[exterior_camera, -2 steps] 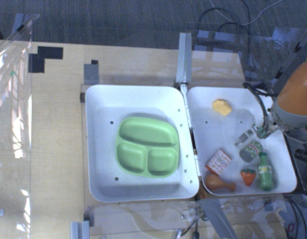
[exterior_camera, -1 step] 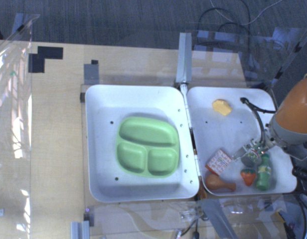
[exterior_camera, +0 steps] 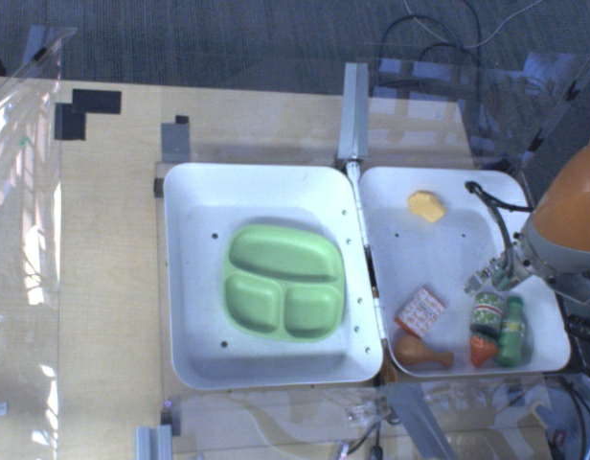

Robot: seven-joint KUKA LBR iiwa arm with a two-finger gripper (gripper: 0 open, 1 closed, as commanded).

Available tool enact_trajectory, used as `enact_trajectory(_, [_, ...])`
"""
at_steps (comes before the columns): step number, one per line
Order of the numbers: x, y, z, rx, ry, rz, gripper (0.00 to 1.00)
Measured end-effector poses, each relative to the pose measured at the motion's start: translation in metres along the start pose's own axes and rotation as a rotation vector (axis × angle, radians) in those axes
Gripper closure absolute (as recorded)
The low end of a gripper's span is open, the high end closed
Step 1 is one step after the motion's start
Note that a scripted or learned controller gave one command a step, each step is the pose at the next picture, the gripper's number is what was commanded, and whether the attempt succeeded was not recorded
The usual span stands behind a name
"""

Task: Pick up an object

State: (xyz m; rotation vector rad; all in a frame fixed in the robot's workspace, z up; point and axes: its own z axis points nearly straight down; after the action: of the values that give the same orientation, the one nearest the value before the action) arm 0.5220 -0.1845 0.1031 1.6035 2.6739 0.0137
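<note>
The right bin (exterior_camera: 448, 233) holds several small objects. A yellow lump (exterior_camera: 426, 205) lies near its far wall. A red and white packet (exterior_camera: 421, 311) and a brown drumstick-shaped piece (exterior_camera: 421, 352) lie near its front left corner. At the front right are a green-labelled can (exterior_camera: 487, 311), an orange-red piece (exterior_camera: 480, 349) and a green bottle (exterior_camera: 511, 332) close together. My gripper (exterior_camera: 492, 278) hangs just above the can, at the end of the grey arm with the orange band (exterior_camera: 569, 209). Nothing is visibly held.
The left bin (exterior_camera: 194, 257) bears a green divided plate (exterior_camera: 283, 281). A metal divider post (exterior_camera: 353, 113) stands behind the seam between the bins. A black cable (exterior_camera: 491, 209) loops over the right bin's far right part. Clear panels stand at the left and back right.
</note>
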Motion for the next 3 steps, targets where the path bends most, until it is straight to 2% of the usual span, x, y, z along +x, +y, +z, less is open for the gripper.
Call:
enact_trajectory(1, [0.0,0.0,0.0,0.0,0.0,0.0,0.0])
enact_trajectory(2, [-0.008,-0.03,0.013,0.01,0.007,0.191,0.0])
enact_trajectory(3, [-0.008,-0.025,0.001,0.002,0.004,0.186,1.0])
